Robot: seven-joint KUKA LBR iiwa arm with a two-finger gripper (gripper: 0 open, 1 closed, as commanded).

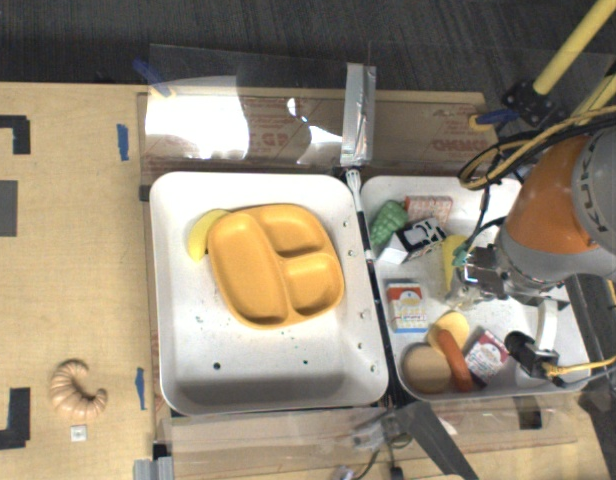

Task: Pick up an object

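Down at the near edge of my right bin (458, 393) sit a brown ball (424, 366), an orange stick (452, 356) and a little red packet (485, 354), all touching. My gripper (475, 271) hangs just above them. I cannot tell how it is set. Things are packed so tight that I might bump two at once and grab nothing. The left bin (178, 298) has a yellow tray (275, 263).

One fixed overhead cam, slanted down, both bins (168, 268) framed
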